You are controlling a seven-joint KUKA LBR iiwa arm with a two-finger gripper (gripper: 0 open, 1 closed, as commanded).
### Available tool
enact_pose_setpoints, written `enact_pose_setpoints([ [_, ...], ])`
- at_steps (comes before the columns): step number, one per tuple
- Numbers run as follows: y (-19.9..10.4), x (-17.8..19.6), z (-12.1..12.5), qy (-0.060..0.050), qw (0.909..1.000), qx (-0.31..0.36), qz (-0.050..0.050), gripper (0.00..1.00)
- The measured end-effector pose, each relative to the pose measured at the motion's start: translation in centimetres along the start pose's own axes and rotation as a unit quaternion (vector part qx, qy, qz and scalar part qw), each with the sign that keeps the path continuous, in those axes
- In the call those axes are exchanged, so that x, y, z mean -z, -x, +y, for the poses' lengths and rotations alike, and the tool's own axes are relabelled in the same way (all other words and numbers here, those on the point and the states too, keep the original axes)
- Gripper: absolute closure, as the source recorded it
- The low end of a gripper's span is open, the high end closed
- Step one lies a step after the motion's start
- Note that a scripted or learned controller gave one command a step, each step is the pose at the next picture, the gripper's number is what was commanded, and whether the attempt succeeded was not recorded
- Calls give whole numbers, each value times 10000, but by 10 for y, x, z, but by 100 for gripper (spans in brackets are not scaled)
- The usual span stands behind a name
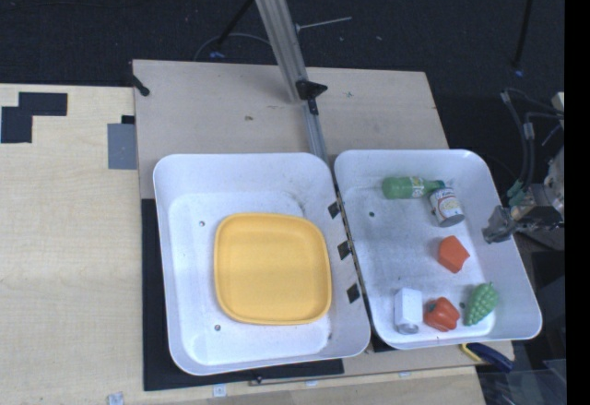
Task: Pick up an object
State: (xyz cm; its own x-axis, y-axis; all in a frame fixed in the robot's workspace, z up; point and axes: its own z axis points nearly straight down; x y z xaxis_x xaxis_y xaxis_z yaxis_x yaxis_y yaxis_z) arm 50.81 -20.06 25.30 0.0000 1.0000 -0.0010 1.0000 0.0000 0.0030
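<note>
The gripper point(505, 226) is dark grey with a small green and orange fleck near its top. Just left of it lies a plain orange-red block point(453, 253). Up and left of it stands a small can point(447, 206) with a white label, red marking and a dark lid, touching a green bottle point(410, 186) with a paler green band. Below it sits a bumpy green cluster point(480, 303), then a red-orange pepper shape point(443, 314) and a white block point(407, 310). Both bins are white: the near one point(387, 246) is speckled grey. The far bin point(180, 209), well to its left, holds a plain yellow plate point(273, 267).
</note>
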Motion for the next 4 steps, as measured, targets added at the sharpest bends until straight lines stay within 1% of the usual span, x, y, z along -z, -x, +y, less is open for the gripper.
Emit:
enact_pose_setpoints([
  [1,-42,-5,12,-16,10000,16,8,100],
  [2,-81,-3,35,-17,10000,15,4,100],
  [3,-122,-1,50,-18,10000,13,9,100],
  [4,-161,-13,66,-24,10000,10,8,100],
])
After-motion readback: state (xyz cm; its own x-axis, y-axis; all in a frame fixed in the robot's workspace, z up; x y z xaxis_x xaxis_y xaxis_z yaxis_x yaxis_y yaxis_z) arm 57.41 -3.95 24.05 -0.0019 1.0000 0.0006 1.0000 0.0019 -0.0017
